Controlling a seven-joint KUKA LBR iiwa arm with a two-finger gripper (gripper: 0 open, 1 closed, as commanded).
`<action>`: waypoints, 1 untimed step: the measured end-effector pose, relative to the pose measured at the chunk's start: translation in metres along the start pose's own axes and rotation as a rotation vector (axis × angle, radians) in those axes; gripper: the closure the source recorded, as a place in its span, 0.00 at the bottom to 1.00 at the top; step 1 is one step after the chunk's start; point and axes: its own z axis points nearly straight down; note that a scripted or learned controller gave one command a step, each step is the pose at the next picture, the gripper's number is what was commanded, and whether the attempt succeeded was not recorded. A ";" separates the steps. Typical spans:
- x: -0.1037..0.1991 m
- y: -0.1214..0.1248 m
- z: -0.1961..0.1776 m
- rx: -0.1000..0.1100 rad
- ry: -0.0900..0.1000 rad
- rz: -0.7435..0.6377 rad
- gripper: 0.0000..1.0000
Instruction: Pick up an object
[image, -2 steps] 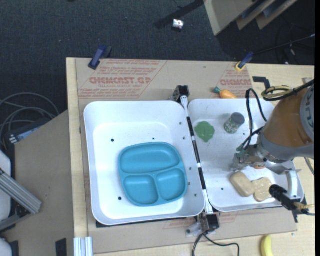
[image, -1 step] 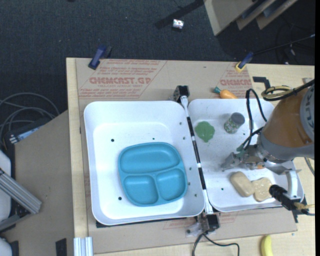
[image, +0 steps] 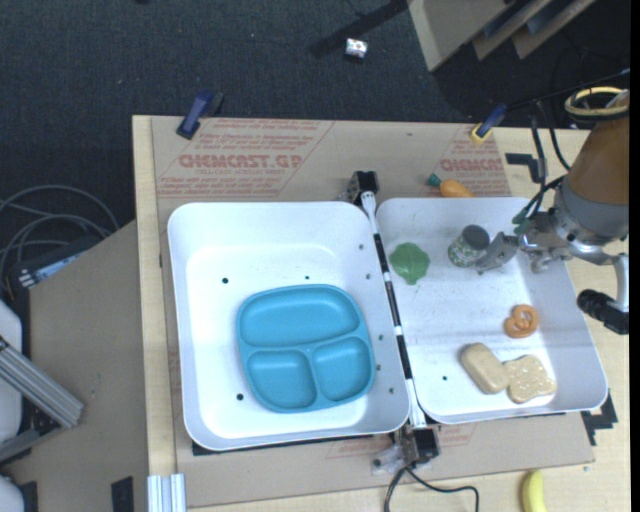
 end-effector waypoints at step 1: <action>-0.033 -0.018 0.059 0.007 0.011 -0.003 0.00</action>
